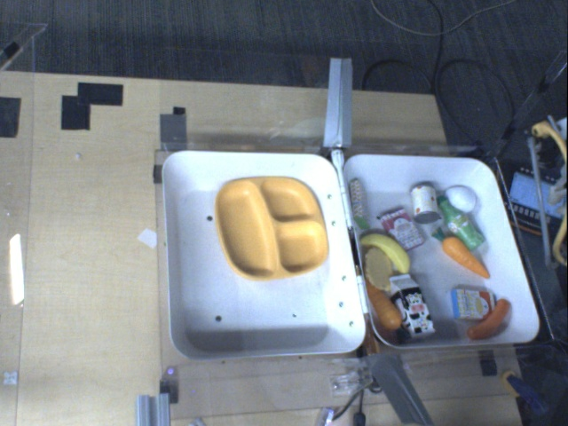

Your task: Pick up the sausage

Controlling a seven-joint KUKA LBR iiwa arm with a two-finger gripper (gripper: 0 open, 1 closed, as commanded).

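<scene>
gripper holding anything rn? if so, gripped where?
Nothing is seen held. The sausage lies loose at the front right corner of the right bin, beside a small carton.

The print on the small red packet [406, 230] and on the milk carton [411, 307] is too small to read. The carton covers part of the orange piece [384, 309] beside it, and the banana [387, 250] overlaps the tan slice [379, 271] below it. The desk [80, 238] is cut off at the left edge.
</scene>
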